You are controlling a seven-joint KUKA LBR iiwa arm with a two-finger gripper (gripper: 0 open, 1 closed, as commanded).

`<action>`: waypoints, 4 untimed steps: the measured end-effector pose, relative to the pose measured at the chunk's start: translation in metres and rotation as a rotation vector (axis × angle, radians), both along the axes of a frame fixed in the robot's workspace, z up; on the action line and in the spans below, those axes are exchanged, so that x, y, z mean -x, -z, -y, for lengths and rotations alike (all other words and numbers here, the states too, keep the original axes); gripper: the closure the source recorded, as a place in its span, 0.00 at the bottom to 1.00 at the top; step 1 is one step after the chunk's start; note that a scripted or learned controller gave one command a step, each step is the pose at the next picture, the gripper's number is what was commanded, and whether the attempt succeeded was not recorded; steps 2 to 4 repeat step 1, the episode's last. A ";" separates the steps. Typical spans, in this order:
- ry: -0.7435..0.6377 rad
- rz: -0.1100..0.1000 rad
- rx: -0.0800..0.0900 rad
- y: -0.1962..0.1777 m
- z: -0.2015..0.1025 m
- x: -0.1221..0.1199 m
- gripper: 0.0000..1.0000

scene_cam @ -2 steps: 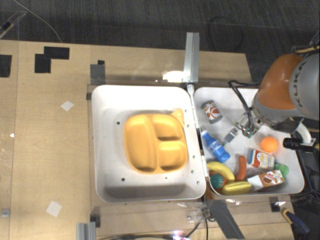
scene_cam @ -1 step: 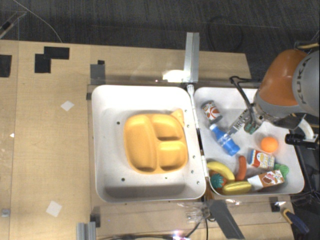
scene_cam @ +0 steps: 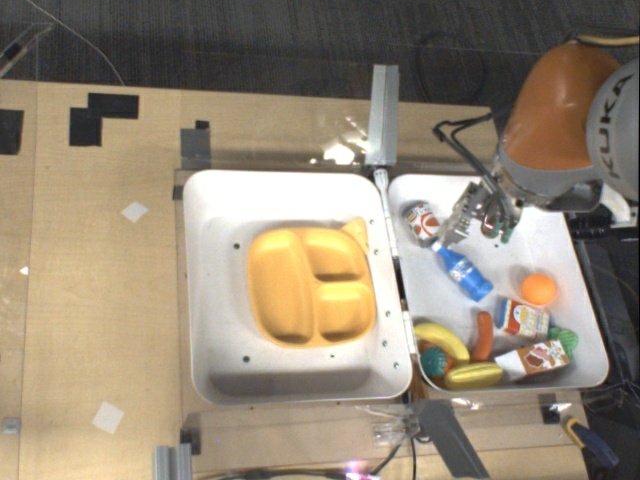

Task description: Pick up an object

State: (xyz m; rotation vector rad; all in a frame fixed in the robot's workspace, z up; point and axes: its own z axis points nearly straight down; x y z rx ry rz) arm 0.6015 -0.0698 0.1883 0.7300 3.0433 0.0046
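Observation:
My gripper (scene_cam: 478,230) hangs over the back part of the right bin (scene_cam: 590,298), its fingers spread and nothing between them. Just left of it lies a red and white can (scene_cam: 422,222). A blue bottle (scene_cam: 466,273) lies on its side directly below and in front of the fingertips. Further forward are an orange ball (scene_cam: 540,288), a small orange and white carton (scene_cam: 522,318), a red sausage (scene_cam: 484,335), a banana (scene_cam: 442,338), a yellow oblong fruit (scene_cam: 475,373) and a red juice box (scene_cam: 543,358).
The left bin (scene_cam: 215,268) holds a yellow divided tray (scene_cam: 310,286). A grey divider post (scene_cam: 383,118) stands at the back between the bins. The arm's orange band (scene_cam: 560,108) looms over the right bin's back right corner. A green item (scene_cam: 568,340) sits by the right wall.

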 end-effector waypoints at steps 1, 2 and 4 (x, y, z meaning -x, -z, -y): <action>-0.118 -0.008 0.002 0.091 0.033 0.085 1.00; -0.118 -0.008 0.002 0.091 0.033 0.085 1.00; -0.118 -0.008 0.002 0.091 0.033 0.085 1.00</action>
